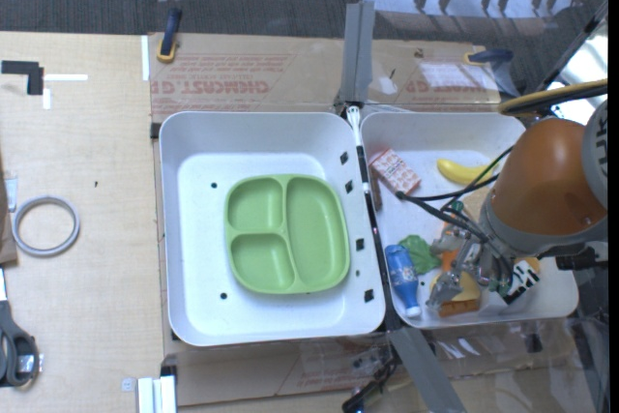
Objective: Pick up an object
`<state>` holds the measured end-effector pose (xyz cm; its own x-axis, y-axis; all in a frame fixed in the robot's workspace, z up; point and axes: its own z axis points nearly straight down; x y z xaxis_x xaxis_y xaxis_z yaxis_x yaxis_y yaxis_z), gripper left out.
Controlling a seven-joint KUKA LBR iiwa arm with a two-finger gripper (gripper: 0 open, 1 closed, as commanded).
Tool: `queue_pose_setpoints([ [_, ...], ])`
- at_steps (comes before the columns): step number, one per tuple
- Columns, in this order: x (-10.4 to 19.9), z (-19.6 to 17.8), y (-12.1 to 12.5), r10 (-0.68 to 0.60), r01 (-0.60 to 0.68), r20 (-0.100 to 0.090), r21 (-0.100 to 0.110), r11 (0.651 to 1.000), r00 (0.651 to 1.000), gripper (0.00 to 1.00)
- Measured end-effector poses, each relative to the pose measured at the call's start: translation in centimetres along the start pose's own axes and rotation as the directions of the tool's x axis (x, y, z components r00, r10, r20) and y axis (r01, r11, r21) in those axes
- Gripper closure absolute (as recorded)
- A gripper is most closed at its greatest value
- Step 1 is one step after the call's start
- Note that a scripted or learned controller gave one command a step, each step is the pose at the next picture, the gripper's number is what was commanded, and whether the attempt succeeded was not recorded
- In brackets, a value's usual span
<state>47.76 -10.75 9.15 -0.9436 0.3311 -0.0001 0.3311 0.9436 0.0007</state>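
The task looks to be at the grasp itself, with nothing lifted yet; the arm reaches in over the right bin and the tool sits low in that bin's near corner, right upon an orange-tan block; whether the tool is released or clenched I cannot tell, for the wrist and its cables cover that part; so I would not call anything held.

The block, which I take to be the thing aimed at, lies on the bin floor, just beside a blue bottle on its left and near a checkered piece on its right; a green toy lies just behind the bottle; a banana and a pink packet lie farther back, well apart from the tool.

The left bin holds a green plate with three compartments, none with anything in it; the counter beyond bears a tape roll, far from the work.

Done, by my reading: the approach and the descent; left: a sure grip on the block, then a lift clear of the bin floor; the crowding by the bottle could spoil the grip.
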Motion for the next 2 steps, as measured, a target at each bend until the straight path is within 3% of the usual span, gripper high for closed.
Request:
queue_pose_setpoints([
  [1, -0.1, -0.9, 0.0, -0.002, 0.002, 0.002, -0.001, 1.0, 1.0, 1.0],
  [2, -0.1, -15.3, 0.4, 0.032, -0.032, 0.004, 0.001, 0.999, 0.999, 1.0],
])
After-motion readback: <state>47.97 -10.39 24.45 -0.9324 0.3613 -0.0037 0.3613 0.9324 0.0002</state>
